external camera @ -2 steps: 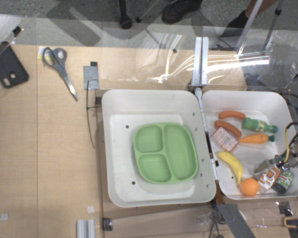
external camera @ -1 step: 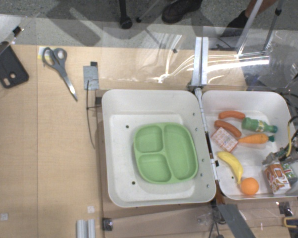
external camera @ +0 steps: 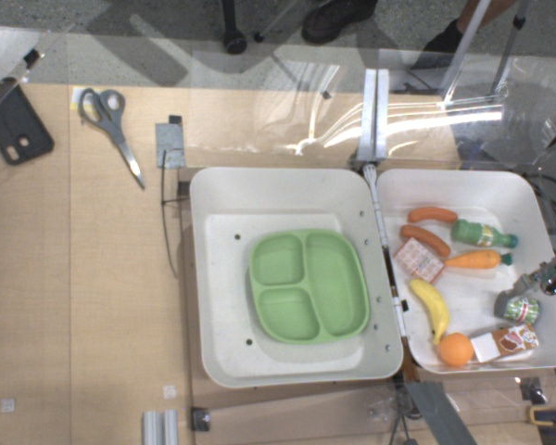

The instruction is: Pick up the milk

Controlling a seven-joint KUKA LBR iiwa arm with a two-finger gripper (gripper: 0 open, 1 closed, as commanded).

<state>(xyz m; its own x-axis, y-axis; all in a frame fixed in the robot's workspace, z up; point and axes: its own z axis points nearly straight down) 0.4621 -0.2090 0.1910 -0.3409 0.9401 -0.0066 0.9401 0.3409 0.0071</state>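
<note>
**Milk waits in the front corner of the right bin**

Camera view: 2 white bins sit side by side. The left bin (external camera: 213, 276) has 1 green tray (external camera: 308, 286) with 3 parts, likely a spot to put food.

The right bin (external camera: 463, 185) holds the food in a loose pile. The milk (external camera: 506, 343) lies on its side near the front wall, just beside the orange (external camera: 455, 349) and below a can (external camera: 519, 308).

The gripper (external camera: 549, 277) is at the bin's right edge, near the can. I cannot tell if it is open or closed. It holds nothing I can see, so the milk is not yet picked up.
</note>
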